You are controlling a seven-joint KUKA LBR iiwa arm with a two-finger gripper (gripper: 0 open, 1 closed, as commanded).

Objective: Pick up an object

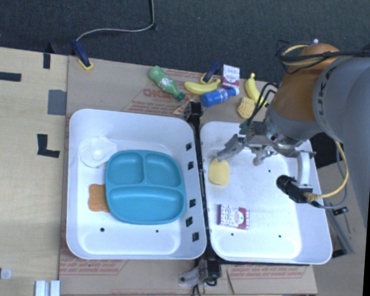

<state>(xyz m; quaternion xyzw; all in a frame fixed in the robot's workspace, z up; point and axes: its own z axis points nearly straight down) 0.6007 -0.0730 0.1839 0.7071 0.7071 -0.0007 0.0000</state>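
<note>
Okay, from my remote seat I see the gripper [243, 150] hanging over the upper left part of the right bin [305, 240], fingers spread apart and nothing between them, so the hand is released. One fingertip [225, 153] points down toward the yellow lump [219, 172], which lies on the bin floor just below it, near the bin's left wall; I cannot tell if they touch. The other finger [261, 157] sits further right, well clear of the lump. A small red and white packet [233, 216] lies flat lower in the same bin, apart from the lump. The arm [317, 91] comes in from the right, its orange band above the wrist.

In the left bin [79, 231] I see a blue divided plate [146, 187] lying flat in the middle, a brown flat piece [97, 197] poking out from under its left edge, and a clear plastic cup [95, 150] just beside its upper left corner.

Behind the bins, on the bench [18, 163], there is a green bottle [165, 82], a banana [201, 87], a blue bottle [216, 97], a small red and white box [231, 74], a second banana [252, 88] and a yellow piece [245, 107], all clustered close together.
</note>
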